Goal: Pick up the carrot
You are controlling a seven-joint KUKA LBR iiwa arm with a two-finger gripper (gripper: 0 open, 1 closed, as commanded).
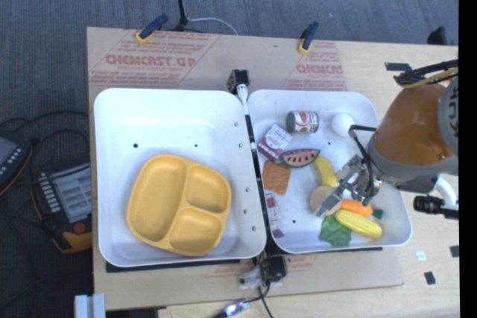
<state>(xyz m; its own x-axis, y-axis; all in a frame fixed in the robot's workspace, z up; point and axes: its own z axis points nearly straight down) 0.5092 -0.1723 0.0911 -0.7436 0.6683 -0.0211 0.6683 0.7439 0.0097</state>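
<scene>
Risk first, reading left to right. I note the left bin (112, 115) holds a yellow divided tray (179, 202), well apart from the work. In the right bin (298, 97) the toys lie crowded: a watermelon slice (301, 157), a can (302, 121), a banana (326, 171), then the carrot (355, 208) in the near right corner.

The carrot touches a corn cob (359, 223) on its near side, with a green leafy piece (335, 231) just beside that. I judge a closing grip could catch the corn instead, or push the carrot against the bin wall.

The gripper (344, 194) sits at the carrot's left end. I cannot tell how far its fingers stand apart, nor whether they have anything.

The carrot itself is small, orange, lying flat, partly covered by the gripper.
</scene>
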